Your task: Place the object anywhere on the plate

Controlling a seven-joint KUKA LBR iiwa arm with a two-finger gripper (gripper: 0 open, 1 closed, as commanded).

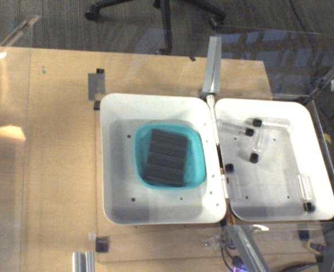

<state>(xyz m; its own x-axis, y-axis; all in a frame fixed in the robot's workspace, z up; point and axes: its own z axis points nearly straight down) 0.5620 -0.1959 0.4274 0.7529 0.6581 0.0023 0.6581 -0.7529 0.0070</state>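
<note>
Grey carpet (54, 16) lies beyond a pale wooden bench (42, 169), and the dark star base of an office chair (166, 4) stands on it at the far edge. Two shallow white bins sit side by side on the bench, their inner rims touching.

The left bin (116, 208) contains a teal plate (140, 152), square with rounded corners, resting roughly in the middle of the bin floor. A dark grey ribbed block (166, 157) lies flat on the plate, slightly skewed, wholly within the plate's rim.

The right bin (280, 208) contains several clear tubes with black caps. Three form a loose cluster in the far-left part: one tube (269, 122) lies crosswise at the far side, a second tube (235, 129) lies just left of it, and a third tube (258, 147) points toward the near side. A fourth tube (304, 188) lies apart near the right wall, its cap toward the near corner. A small black piece (229, 167) sits by the left wall.

A grey metal bar (212, 67) runs away from the junction of the bins on the far side.
</note>
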